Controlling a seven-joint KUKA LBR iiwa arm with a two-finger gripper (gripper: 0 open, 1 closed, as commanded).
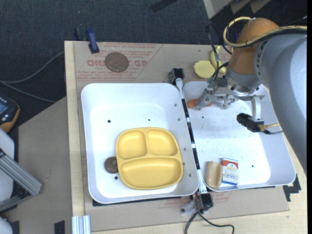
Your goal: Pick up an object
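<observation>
Orange object (193,102) lying in right bin's (253,155) far left corner, claw (218,101) low just beside it, finger spread impossible to tell, yellow divided plate (147,157) in left bin (97,130).

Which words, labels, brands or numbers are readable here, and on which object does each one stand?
Red print on the cardboard sheet under the bins: large letters partly hidden by a brown disc, too blurred to read with certainty.
Small box in the right bin: its label has an orange mark, but the text is too small to read.
Nothing else carries legible text.
</observation>
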